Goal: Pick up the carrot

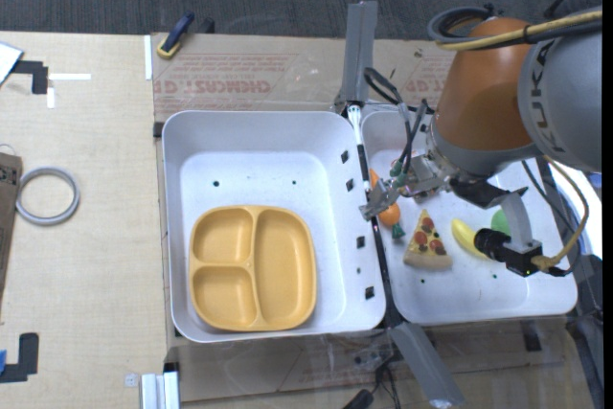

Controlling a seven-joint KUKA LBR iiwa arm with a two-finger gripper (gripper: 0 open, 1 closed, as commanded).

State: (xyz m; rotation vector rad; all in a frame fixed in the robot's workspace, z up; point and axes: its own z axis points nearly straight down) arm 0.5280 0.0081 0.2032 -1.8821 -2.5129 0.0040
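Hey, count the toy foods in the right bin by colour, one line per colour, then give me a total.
Orange: 1, the carrot by the gripper
Yellow: 2, the pizza slice and the banana
Green: 1, a green piece partly hidden by the arm
Total: 4
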